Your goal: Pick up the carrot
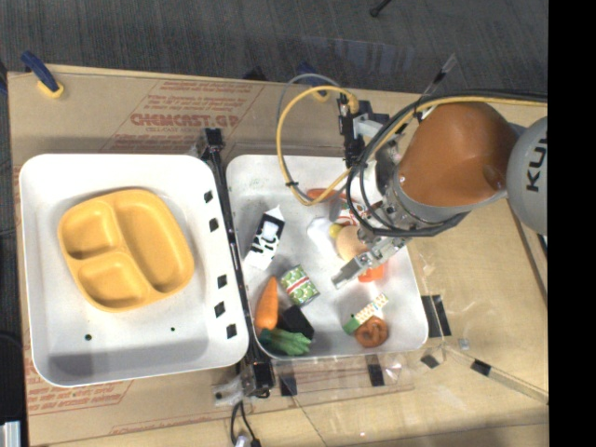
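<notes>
A: So, where does the carrot [268, 304] lie from the gripper [365, 266]?

B: Down and to the left in the frame. It sits in the lower left part of the right bin [402, 335], near the bin's left wall, with its green top [286, 342] towards the bottom edge. The gripper hangs over the middle right of the same bin, well apart from it.

A: Its long axis?

B: Nearly upright in the frame, orange tip up, leaning slightly right. I judge the fingers would want to close across that axis, so roughly left to right.

A: Are the fingers spread or pressed together?

B: I cannot tell. The wrist and cables [307, 147] cover them, and small pale and orange things crowd below.

A: Anything between the two?

B: A small green and white box [300, 286] lies just right of the carrot, and a dark block [297, 321] touches its lower end.

A: Any writing?

B: Red print on the cardboard over the worktop [112, 101] reads "CHEMCAST GP". White letters "KU" show on the arm [535, 170] at the frame's right. A black and white carton [265, 235] bears lettering too small to read.
</notes>
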